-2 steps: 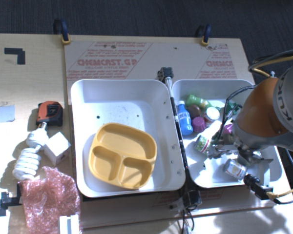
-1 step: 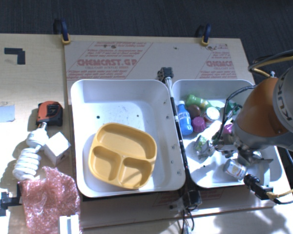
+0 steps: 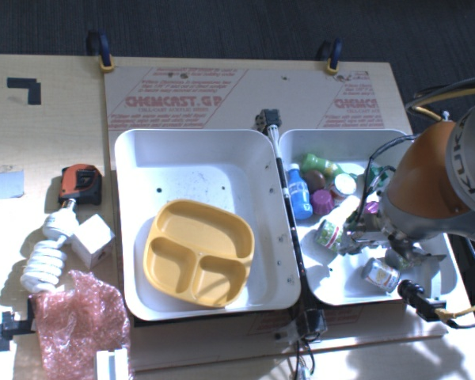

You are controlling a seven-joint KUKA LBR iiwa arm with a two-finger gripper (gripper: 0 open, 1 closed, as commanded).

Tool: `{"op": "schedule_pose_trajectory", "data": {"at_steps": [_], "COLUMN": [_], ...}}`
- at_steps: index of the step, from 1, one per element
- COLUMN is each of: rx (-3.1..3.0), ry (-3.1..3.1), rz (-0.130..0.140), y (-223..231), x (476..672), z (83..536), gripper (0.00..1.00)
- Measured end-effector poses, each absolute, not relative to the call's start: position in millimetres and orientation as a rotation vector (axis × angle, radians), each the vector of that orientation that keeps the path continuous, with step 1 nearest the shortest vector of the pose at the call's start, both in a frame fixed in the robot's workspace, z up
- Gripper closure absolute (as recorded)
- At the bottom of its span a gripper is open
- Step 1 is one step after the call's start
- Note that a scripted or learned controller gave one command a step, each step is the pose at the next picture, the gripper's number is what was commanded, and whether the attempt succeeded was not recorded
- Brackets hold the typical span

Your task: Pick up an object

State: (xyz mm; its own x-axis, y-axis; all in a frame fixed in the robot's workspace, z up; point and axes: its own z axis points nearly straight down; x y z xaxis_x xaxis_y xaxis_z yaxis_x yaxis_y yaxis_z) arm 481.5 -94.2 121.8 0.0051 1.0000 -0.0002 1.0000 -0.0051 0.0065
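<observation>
The grey arm with its orange band (image 3: 427,176) reaches in from the right over the right-hand shallow white bin (image 3: 332,287). Its end effector (image 3: 372,240) hangs low among the clutter in that bin, but the wrist hides so much of it that I cannot tell whether it is released or clenched, nor whether anything is caught in it.

In the right bin, toward its far left corner, lie a blue plastic bottle (image 3: 298,194), a green bottle (image 3: 321,165), a small purple object (image 3: 323,202) and a round white cap (image 3: 345,184). A small green-and-white labelled container (image 3: 328,233) lies just left of the end effector, and a silvery crumpled can, or something like it, (image 3: 378,275) lies near the front, just beside the arm's wrist.

The left-hand shallow white bin (image 3: 182,153) holds a yellow plastic tray with three compartments (image 3: 198,252), lying toward the near side.

On the pale wooden worktop (image 3: 39,137) left of the bins stand an orange-and-black tape measure (image 3: 81,184), a white spiral light bulb (image 3: 47,252), a small white cube (image 3: 92,238) touching the bulb, and a crumpled pink plastic bag (image 3: 83,315) at the near edge.
</observation>
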Motion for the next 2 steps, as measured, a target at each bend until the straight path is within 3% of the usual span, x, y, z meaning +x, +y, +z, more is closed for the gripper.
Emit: {"op": "schedule_pose_trajectory", "data": {"at_steps": [1, 2], "rx": [2.224, 2.224], "ry": [2.212, 2.22], "rz": [0.007, 0.0], "y": [-94, -98], "x": [481.5, 477.5], "z": [122, 92], "gripper": [0.0, 0.0]}}
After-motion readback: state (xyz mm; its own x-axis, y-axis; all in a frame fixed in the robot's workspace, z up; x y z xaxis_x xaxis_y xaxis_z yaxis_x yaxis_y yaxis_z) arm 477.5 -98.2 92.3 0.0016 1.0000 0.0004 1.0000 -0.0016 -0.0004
